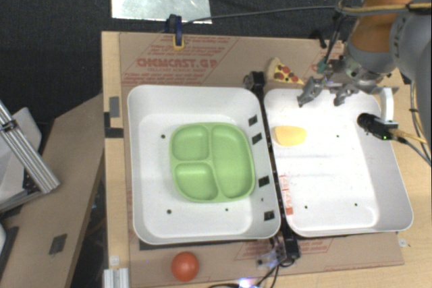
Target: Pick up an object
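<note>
One yellow piece [290, 136] lies in the right bin [351, 212]. At its two o'clock the gripper [322, 92] hovers, fingers seemingly spread, holding nothing. Approach step; next, it must descend toward eight o'clock.

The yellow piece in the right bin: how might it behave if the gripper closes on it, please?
The yellow piece lies low and flat, so probably it won't roll. Its smooth, rounded edge may slip between the fingers. It looks small, likely light.

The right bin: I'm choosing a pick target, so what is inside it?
A yellow object lies on the right bin floor near its left wall. The gripper, fingers spread, hangs over the back edge and covers a patch of floor there.
</note>
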`<state>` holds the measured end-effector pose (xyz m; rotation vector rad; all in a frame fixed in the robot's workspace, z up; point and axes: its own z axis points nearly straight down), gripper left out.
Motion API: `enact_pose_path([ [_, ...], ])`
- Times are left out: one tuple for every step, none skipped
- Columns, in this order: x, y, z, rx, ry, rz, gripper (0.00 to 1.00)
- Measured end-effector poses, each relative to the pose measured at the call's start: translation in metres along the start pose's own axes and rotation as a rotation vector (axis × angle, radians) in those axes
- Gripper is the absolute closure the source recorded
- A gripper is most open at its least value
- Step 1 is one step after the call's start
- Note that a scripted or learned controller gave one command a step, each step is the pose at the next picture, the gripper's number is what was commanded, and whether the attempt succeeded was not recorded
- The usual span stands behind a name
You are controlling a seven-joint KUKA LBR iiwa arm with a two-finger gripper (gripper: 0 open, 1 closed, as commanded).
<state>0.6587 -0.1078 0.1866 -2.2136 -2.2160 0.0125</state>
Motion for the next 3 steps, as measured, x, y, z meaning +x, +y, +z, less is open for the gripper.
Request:
enact_pose_path([
  [0.0, 0.003, -0.009, -0.014, -0.001, -0.002, 0.0],
  [0.007, 0.009, 0.05, -0.01, -0.001, -0.006, 0.0],
  [0.008, 0.009, 0.102, -0.01, -0.001, -0.006, 0.0],
])
